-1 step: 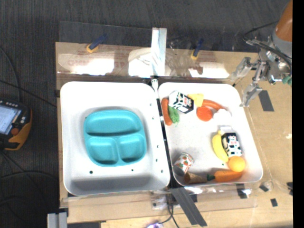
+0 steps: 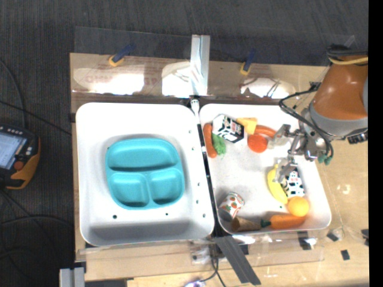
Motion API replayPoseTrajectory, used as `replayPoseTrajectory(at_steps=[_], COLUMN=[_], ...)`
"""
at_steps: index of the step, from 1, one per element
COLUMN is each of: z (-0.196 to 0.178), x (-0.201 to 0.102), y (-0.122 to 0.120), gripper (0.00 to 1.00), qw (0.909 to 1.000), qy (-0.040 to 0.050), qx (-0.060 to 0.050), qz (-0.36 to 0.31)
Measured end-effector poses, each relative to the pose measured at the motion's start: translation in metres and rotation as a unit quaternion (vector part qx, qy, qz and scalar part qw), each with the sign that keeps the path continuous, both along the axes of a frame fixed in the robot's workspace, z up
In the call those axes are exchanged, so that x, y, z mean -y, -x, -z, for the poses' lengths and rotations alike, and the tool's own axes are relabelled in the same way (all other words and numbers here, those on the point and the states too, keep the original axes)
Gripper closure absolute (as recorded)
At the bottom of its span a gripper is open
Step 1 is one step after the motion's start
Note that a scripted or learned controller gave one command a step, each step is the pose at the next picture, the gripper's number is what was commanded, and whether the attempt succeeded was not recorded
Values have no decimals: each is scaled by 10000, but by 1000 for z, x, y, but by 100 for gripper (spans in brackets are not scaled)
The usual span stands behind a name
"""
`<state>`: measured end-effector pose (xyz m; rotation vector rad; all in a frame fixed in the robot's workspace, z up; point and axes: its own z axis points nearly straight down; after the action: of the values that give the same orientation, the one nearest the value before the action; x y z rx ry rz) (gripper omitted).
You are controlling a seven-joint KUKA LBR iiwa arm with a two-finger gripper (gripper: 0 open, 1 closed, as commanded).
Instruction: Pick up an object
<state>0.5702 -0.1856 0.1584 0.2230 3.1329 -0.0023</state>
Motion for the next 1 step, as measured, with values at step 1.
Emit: replayPoseTrajectory(at_steps=[1], z=[65], x=[17], y=[59], gripper=[0], qw=[9991], qy=[-1], qx=[12], qz=[423])
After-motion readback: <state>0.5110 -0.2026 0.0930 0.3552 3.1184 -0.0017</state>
